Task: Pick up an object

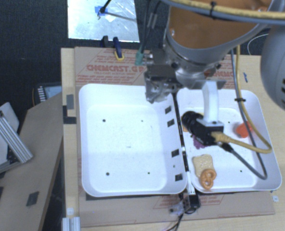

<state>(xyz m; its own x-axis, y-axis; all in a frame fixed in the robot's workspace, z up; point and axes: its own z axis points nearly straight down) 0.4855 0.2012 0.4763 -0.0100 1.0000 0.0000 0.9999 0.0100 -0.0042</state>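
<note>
Brown cardboard [109,67] printed with red lettering covers the pale wooden table [46,143], and two shallow white bins sit side by side on it. A shiny silver sheet [101,11] lies beyond the table's far edge against a dark background, and blue clamps [116,46] grip the far edge of the cardboard. Off the table's left side stands a length of aluminium rail [7,134].

The left bin [123,148] shows a few small dark dots on its white floor. Small black clips [170,123] run down the seam where the two bins meet.

The right bin [239,177] holds the loose things. Near its front left corner lies a tan cracker-shaped piece [202,161], and an orange pretzel [207,178] touches its near edge. A small orange-red object [242,129] sits toward the right wall of this bin, well apart from the pretzel. A purple object [198,141] shows in the left half of the bin, partly hidden, so its shape cannot be told.

The arm [210,28] fills the top right, its orange band above the wrist. The gripper [154,94] hangs over the far end of the seam between the bins, just above the left bin's far right corner. Whether it is wide or narrow cannot be told from this angle, and nothing is seen held in it. It is well apart from the cracker-shaped piece and the pretzel.
</note>
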